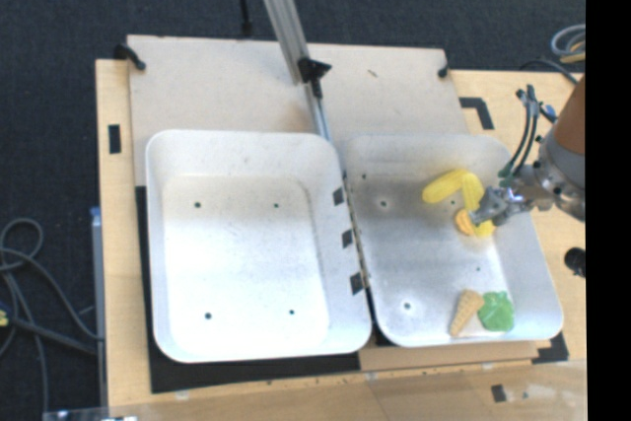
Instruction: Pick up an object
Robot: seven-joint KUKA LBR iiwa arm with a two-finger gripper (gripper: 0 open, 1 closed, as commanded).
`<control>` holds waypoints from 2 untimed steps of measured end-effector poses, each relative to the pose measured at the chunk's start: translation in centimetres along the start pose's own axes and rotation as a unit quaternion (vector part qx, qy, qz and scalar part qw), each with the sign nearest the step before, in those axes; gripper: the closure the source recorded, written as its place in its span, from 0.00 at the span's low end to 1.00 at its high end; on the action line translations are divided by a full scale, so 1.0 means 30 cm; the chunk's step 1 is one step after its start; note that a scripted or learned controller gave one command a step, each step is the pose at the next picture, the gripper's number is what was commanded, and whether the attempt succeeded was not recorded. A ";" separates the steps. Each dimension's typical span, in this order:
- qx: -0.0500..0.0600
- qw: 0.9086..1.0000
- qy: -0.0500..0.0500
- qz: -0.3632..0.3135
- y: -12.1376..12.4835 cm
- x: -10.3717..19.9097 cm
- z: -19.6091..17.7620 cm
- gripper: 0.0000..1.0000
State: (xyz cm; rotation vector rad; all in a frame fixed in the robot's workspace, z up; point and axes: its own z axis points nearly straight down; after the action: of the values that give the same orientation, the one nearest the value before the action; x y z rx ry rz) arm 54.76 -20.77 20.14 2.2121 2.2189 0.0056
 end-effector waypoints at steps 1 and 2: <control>0.000 1.000 0.000 -0.001 0.019 0.027 -0.170 1.00; 0.002 1.000 0.001 -0.001 0.024 0.023 -0.267 1.00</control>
State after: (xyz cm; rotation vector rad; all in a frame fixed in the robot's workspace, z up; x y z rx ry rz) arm 55.40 -20.05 28.14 2.2134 2.2224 0.0038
